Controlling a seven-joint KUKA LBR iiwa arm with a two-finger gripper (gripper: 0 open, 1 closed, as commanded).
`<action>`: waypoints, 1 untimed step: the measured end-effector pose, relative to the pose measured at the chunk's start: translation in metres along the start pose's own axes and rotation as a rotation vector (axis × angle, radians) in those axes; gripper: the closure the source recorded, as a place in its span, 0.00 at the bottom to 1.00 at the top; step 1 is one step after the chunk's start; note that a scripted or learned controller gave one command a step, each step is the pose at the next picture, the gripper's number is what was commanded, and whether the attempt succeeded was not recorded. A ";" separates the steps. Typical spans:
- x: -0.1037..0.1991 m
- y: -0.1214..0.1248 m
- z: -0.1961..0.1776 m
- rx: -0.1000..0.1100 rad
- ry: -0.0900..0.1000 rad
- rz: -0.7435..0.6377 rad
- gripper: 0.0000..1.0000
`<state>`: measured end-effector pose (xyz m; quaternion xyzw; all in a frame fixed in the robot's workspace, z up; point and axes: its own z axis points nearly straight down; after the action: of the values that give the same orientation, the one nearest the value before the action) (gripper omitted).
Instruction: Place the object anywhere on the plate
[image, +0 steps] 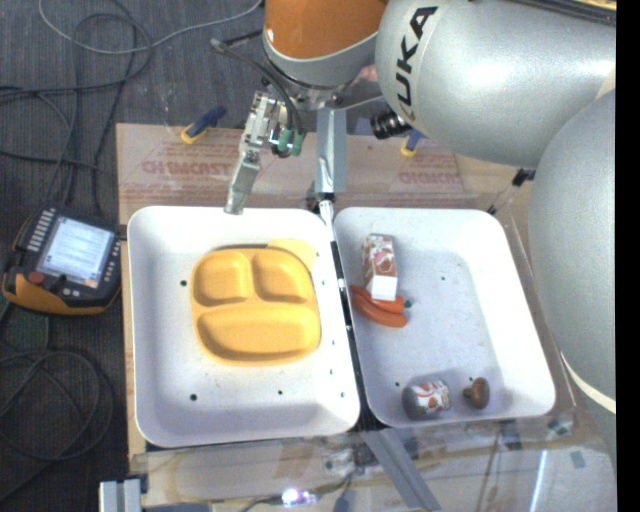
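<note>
A yellow plate (258, 305) with three compartments lies in the left bin (160, 400). In the right bin (490, 300), a small red and white carton (379, 265) rests against an orange carrot-shaped piece (380, 310) near the left wall. A short can (428, 397) and a brown lump (477, 392) sit by the front wall. My gripper (279, 204) hangs over the back rim of the left bin, behind the plate. It is open wide, with nothing between its fingers (240, 180).
A handheld pendant with a lit screen (65, 260) lies left of the bench among cables. Cardboard (170, 170) covers the bench behind the bins. The arm's big grey body (560, 120) looms over the right bin's back and right side.
</note>
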<state>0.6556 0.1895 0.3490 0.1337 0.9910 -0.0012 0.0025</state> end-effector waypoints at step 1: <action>0.000 0.000 0.000 0.000 0.001 0.000 0.00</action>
<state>0.6555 0.1895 0.3486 0.1337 0.9910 -0.0014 0.0021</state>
